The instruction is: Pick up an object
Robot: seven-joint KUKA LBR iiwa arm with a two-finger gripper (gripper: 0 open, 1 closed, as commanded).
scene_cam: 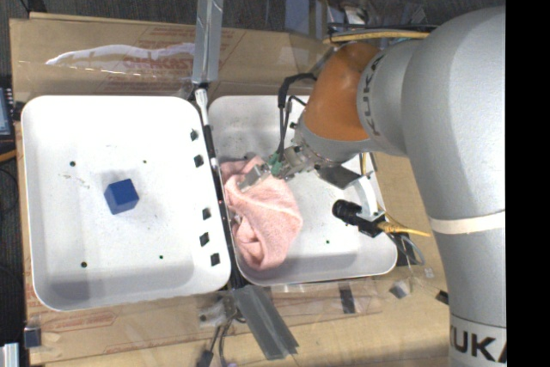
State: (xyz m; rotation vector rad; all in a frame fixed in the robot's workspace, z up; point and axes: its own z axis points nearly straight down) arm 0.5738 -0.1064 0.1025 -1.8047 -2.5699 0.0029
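- the gripper [265, 171] is down at the far edge of the cloth [262, 221]; i cannot tell whether it is released or clenched.
- the cloth lies bunched on the floor of the right bin [331, 253], against its left wall, not lifted.
- by my judgement the pick is at the grasp step; a sure hold and the lift are left.
- the left bin [94, 133] holds a blue cube [121, 195], well apart from the gripper.
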